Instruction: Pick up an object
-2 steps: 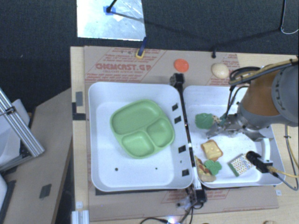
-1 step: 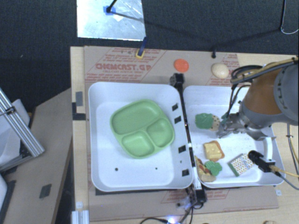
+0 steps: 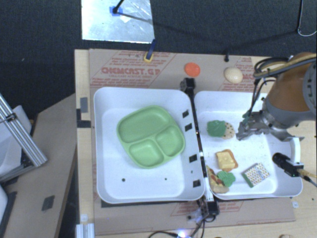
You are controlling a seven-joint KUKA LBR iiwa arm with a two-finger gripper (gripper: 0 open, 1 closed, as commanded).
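White plastic forms the left bin, which holds a green divided tray. Right bin: a green-topped cookie-like piece near its left wall, a yellow cracker below it, a mixed cluster of small items at the lower left corner, and a patterned square packet. Gripper: low over the bin, just right of the green piece; whether its fingers are parted or closed cannot be judged. Nothing visibly held.
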